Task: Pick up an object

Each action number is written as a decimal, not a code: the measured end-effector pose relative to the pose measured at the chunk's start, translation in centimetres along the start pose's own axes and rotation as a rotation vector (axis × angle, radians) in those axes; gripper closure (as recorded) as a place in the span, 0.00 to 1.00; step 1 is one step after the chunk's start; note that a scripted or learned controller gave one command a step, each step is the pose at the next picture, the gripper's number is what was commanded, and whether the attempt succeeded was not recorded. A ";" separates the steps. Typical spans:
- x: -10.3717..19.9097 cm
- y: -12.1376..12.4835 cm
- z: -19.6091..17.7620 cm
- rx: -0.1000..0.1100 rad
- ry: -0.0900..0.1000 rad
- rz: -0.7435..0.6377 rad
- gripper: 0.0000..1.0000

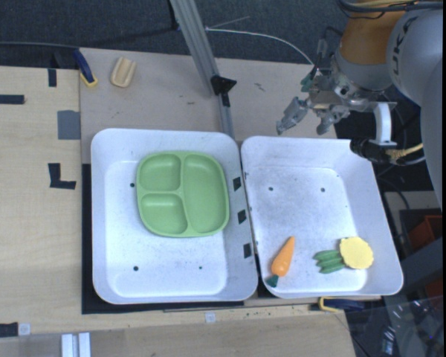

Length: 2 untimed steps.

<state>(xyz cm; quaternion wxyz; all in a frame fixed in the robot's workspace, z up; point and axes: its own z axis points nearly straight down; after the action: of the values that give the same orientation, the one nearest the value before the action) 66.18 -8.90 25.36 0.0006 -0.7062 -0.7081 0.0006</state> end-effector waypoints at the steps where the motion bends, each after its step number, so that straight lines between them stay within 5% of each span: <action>1: 0.0 0.0 0.0 0.000 0.000 0.000 0.00; 2: 0.9 -0.7 5.7 0.006 0.000 0.001 0.00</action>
<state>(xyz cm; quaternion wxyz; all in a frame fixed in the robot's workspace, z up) 65.50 -8.04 19.67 0.0024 -0.7065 -0.7077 0.0027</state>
